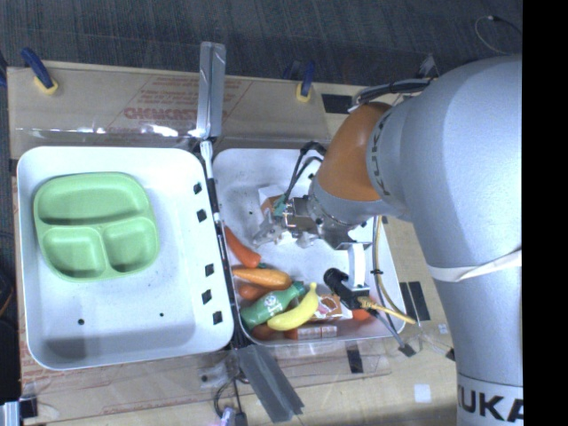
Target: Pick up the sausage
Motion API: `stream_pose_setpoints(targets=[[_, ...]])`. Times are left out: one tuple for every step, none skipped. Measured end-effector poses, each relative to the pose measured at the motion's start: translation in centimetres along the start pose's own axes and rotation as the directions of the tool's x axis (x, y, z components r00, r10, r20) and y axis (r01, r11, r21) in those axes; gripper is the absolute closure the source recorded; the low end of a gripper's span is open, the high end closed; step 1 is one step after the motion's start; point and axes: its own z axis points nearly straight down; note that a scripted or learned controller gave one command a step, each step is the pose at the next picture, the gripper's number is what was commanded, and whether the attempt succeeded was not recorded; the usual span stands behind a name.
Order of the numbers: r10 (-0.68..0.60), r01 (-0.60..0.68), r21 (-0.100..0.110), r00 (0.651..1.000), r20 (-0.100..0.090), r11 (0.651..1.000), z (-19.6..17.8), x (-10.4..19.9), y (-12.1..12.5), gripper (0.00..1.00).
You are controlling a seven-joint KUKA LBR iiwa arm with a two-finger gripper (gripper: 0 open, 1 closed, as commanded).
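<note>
In the right bin (232, 169), an orange-brown sausage (263, 278) lies across the front half, near the bin's left wall. An orange carrot (241, 248) lies just behind it. My gripper (270, 230) hangs low over the middle of this bin, a little behind and to the right of the carrot and behind the sausage. I see nothing held in it. The grey arm with its orange band (348, 162) covers the right part of the bin.
A green bottle (266, 308) and a yellow banana (297, 313) lie in front of the sausage, with a flat packet (330, 308) and a red piece (359, 314) beside them. The left bin (53, 327) holds a green divided tray (96, 224).
</note>
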Motion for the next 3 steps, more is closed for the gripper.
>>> stream_pose_setpoints(targets=[[0.260, -0.260, -0.002, 0.966, 0.000, 0.966, 0.0, 1.1, -0.5, 0.00], [0.345, -0.345, -0.002, 0.939, -0.001, 0.939, -10.1, 7.6, 1.1, 0.00], [0.292, -0.292, -0.001, 0.956, 0.001, 0.956, -3.4, 0.7, -3.6, 0.00]])
